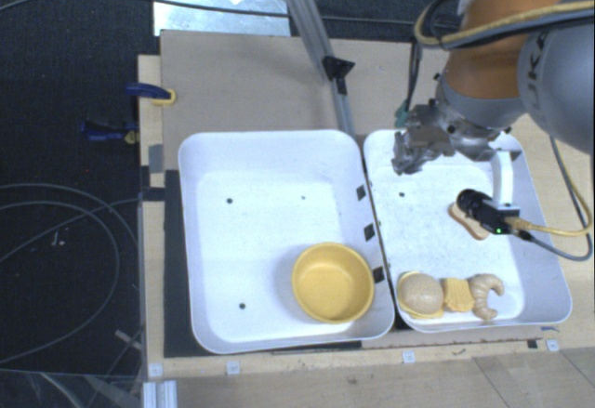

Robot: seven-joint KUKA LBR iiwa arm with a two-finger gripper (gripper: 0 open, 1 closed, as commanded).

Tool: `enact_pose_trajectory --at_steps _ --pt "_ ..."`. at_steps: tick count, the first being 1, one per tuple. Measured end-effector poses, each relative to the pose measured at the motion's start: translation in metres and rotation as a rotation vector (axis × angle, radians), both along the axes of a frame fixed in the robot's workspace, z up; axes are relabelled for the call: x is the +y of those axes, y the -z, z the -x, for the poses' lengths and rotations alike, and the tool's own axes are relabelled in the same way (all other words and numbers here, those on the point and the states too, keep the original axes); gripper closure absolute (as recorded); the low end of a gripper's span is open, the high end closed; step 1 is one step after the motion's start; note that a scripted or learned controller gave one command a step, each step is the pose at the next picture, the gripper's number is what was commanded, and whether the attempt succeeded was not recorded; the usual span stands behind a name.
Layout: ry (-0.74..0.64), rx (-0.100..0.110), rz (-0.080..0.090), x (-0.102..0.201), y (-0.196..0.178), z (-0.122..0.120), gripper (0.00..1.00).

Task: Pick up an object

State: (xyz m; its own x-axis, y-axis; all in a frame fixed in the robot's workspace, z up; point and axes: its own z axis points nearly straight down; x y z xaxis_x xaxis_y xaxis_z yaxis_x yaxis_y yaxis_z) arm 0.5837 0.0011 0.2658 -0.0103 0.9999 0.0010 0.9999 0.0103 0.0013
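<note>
Pincer [406,158]: we saw it over right bin's [548,295] far-left corner; couldn't tell its grip state
Plush toy [449,295]: well below pincer, w/ bin's near wall
Yellow bowl [333,282]: below-left of pincer, in left bin [214,211]

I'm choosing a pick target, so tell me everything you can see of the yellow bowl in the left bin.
The round yellow bowl looks like smooth plastic, one even colour inside and out. It stands upright, mouth up, with nothing visible inside. It rests on the floor of the left shallow white bin, in the near right corner, close to the wall shared with the right bin. Nothing else touches it; the gripper is over the right bin, well away.
</note>
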Motion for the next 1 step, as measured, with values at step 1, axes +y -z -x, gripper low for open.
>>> enact_pose_trajectory --at_steps 1 --pt "0.000 -0.002 -0.001 0.0523 -0.0016 -0.0169 1.00"
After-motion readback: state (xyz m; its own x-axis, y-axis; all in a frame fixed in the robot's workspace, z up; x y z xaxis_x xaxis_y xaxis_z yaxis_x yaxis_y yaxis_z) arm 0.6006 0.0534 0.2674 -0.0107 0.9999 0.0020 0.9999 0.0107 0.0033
